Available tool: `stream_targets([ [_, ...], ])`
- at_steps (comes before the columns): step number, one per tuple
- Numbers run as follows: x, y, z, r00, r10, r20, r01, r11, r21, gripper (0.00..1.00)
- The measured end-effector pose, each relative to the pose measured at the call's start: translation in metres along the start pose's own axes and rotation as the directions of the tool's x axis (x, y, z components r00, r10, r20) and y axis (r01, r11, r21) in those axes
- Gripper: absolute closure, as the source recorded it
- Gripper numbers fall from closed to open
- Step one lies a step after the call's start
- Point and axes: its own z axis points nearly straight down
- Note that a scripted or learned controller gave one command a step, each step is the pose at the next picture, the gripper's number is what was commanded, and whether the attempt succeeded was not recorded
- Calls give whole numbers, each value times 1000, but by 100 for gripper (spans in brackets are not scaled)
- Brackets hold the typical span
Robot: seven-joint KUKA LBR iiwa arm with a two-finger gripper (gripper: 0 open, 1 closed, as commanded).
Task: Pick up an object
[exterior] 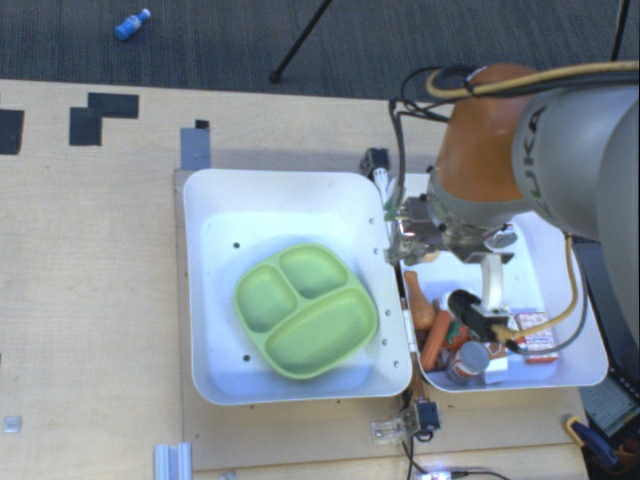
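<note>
Jaws over view-right bin (548,258), hid under wrist; can't tell if spread or pressed together. Just below them in view: orange carrot-like pcs (432,340), red/silver item (465,360), red-white box (535,333). Well off to view-left: green tray (305,308) in other bin (200,268).

The only lettering that can be made out is a fragment of capitals, roughly "UK", on the grey arm (590,168) beside its orange band (485,138), while the print on the small red-and-white packet (535,333) in the right bin (575,373) is too small to read.
</note>
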Motion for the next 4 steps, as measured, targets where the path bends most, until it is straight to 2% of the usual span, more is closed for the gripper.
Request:
stream_targets([
  [1,-8,-46,-72,1000,-2,0,2,1000,-4,100],
  [2,21,-56,-129,1000,-3,-1,3,1000,-5,100],
  [3,-36,-56,-90,1000,-2,1,2,1000,-3,100],
  [4,3,-56,-148,1000,-3,-1,3,1000,-4,100],
])
